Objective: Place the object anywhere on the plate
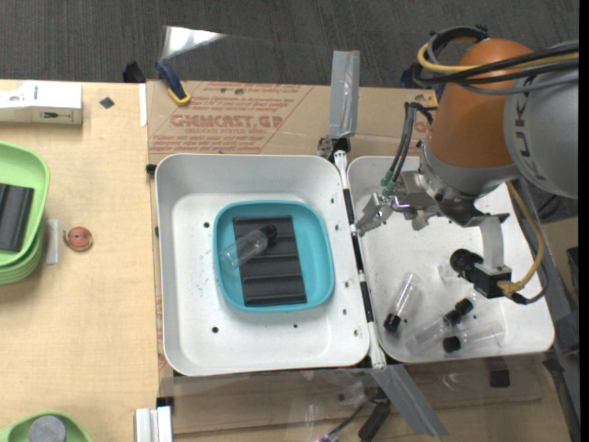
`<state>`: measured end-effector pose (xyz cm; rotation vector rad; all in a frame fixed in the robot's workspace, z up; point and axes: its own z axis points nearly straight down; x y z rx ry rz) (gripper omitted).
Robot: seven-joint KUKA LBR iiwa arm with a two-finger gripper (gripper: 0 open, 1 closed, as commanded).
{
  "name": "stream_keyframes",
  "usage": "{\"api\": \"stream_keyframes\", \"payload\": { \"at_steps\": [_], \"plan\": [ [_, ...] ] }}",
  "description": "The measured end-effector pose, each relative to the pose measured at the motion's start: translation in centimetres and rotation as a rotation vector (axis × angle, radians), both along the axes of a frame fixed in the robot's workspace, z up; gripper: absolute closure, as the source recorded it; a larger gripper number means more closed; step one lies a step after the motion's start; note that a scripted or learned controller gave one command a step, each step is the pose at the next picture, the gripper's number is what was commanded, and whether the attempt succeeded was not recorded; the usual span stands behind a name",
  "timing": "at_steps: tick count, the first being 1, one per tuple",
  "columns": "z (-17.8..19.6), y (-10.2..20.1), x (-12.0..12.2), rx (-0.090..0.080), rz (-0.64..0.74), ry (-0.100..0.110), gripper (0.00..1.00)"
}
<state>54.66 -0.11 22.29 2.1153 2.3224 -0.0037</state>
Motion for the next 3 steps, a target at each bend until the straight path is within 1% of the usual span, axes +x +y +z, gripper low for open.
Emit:
{"api": "stream_keyframes", "payload": {
  "at_steps": [1,2,3],
  "plan": [
    [4.2,-6.2,-0.2,0.000,-0.043,0.000,0.00],
    [8.8,-14.4,2.3,0.000,-0.138,0.001,0.00],
    [21.2,-15.9,9.0,0.000,-0.036,-0.001,0.00]
  ]
}}
